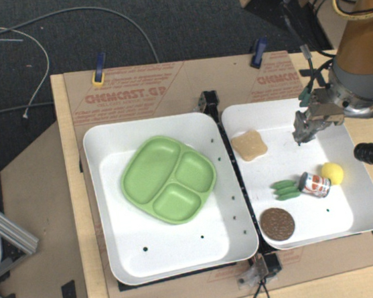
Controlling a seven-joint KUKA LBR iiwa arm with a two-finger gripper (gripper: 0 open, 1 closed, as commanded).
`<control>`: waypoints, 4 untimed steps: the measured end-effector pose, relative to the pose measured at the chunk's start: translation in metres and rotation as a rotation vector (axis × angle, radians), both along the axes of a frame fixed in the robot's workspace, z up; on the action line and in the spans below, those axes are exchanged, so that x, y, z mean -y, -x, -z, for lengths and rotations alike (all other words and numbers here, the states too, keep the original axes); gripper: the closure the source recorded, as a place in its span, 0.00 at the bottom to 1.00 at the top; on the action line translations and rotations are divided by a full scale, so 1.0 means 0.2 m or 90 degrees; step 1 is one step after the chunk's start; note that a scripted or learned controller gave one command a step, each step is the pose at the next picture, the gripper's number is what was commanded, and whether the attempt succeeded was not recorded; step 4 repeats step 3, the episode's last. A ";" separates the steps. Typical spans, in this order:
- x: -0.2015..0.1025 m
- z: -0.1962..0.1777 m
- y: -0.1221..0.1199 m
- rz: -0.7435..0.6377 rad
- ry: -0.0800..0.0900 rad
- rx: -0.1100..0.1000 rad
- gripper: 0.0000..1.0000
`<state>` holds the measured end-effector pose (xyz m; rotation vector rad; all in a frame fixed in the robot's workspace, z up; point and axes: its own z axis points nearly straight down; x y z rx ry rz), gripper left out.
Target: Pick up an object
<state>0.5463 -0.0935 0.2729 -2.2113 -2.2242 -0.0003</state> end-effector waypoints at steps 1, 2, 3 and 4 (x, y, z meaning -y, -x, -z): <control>-0.24 0.11 0.03 0.000 0.000 -0.001 1.00; -0.48 0.16 0.02 0.000 0.000 -0.001 1.00; -0.72 0.25 0.08 0.000 0.001 -0.001 1.00; -0.72 0.25 0.08 0.000 0.001 -0.001 1.00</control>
